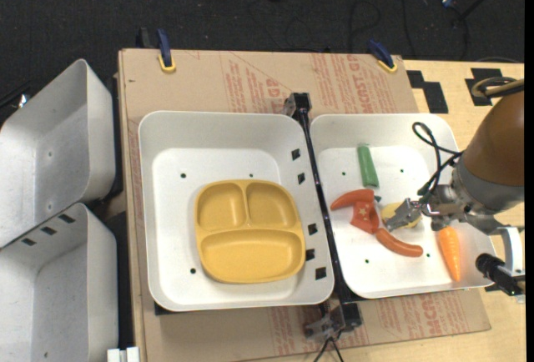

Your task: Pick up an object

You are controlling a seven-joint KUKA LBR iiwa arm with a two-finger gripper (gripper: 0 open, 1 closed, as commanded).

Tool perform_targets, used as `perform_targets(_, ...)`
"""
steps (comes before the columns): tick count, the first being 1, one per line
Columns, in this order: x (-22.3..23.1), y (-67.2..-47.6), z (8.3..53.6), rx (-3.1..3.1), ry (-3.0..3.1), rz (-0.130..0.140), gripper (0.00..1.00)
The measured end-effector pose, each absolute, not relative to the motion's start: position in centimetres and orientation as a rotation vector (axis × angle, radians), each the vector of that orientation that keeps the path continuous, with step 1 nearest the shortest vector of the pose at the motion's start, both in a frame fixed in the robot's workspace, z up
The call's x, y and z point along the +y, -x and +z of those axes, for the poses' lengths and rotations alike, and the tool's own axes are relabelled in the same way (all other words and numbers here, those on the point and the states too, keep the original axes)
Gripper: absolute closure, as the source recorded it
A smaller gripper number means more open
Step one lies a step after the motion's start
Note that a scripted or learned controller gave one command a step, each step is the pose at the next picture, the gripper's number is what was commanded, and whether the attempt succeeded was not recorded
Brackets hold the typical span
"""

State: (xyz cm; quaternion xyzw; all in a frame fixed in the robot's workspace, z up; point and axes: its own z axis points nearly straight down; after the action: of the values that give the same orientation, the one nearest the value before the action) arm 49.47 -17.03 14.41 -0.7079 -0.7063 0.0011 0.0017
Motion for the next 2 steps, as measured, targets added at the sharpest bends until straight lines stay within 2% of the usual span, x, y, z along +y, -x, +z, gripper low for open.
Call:
perform_targets(1, -17.0, -49.4, 9.0, -2.216, 2.220, 0.004, 0.00)
perform_targets(2, -17.0, -49.5, 10.3, -2.218, 2.224, 0.000, 1.00)
